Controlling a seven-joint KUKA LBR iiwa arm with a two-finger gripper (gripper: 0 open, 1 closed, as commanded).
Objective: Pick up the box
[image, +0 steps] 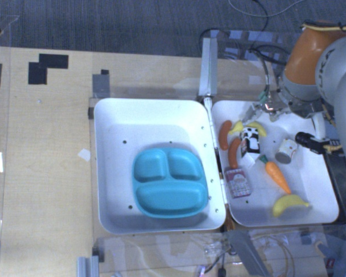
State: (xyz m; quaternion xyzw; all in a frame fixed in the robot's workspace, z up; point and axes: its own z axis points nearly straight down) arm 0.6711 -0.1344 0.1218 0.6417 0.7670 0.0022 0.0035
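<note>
Wooden bench (pixel 46 154), two white bins. Gripper (pixel 266 109) hangs over the right bin's (pixel 317 212) far edge, grip impossible to tell. Cow-patterned box (pixel 251 139) stands just below it, beside two smooth sausages (pixel 229 143).

You got even overhead light, soft shadows inside the left bin (pixel 104 154), arm (pixel 328 62) slightly blurred, mild glare.

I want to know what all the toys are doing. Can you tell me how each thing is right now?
Tray: flat in the left bin, nothing on it.
Box: lying flat in the right bin, not picked up.
Carrot: lying down.
Banana: lying by the front wall.
Sausages: lying by the divider.
Cow carton: tipped over.
Gripper: over the back of the right bin.
</note>
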